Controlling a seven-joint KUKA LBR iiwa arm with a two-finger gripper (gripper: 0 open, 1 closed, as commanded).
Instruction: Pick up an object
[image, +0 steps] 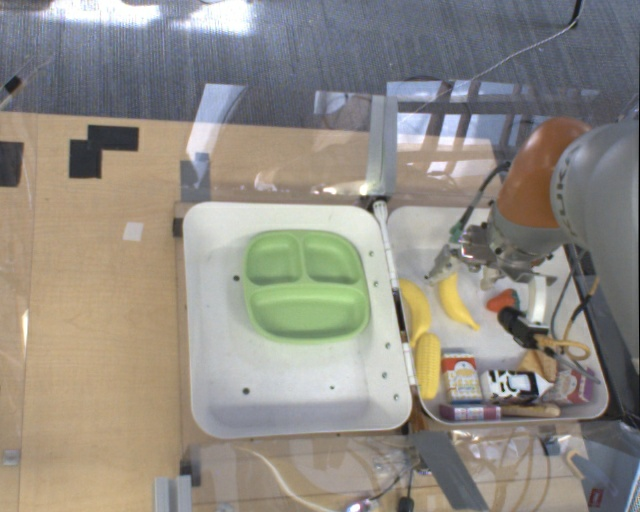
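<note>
A purple marker (470, 411) lies along the near wall of the right bin (420, 225), with a small red-and-white carton (460, 378) and a black-and-white carton (512, 385) just behind it. Toward that bin's left wall an ear of corn (427, 364) sits just nearer than a yellow banana (416, 307). A second banana (456, 301) lies farther in, near the bin's middle, with a red-orange piece (503, 299) to its right. Above this second banana hangs the gripper (462, 258) of the grey arm (590, 190), its fingers parted and grasping nothing, one tip pointing down toward the fruit without touching it. Left of the right bin, the left bin (215, 380) carries a green divided plate (305, 285).
</note>
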